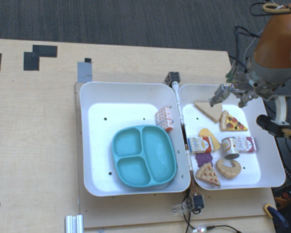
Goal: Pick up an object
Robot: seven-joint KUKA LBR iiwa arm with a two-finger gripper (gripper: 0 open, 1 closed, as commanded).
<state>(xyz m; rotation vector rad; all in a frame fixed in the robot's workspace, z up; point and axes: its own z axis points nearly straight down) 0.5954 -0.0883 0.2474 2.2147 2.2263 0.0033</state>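
Observation:
My gripper (230, 100) hangs over the far edge of the right bin (274, 178), open, with nothing between its spread fingers. Just below it lie a tan bread wedge (208, 111) and a pizza slice (231, 122). Further toward the front sit a yellow cheese piece (212, 136), a small carton (199, 143), a can (229, 147), a pink packet (246, 143), a purple piece (202, 158), a bagel (229, 168) and a sandwich wedge (207, 174).
The left bin (94, 130) holds a teal divided plate (144, 156) and a small pink-and-white carton (164, 118) near the divider. Dark blocks (39, 56) sit on the bench at the far left.

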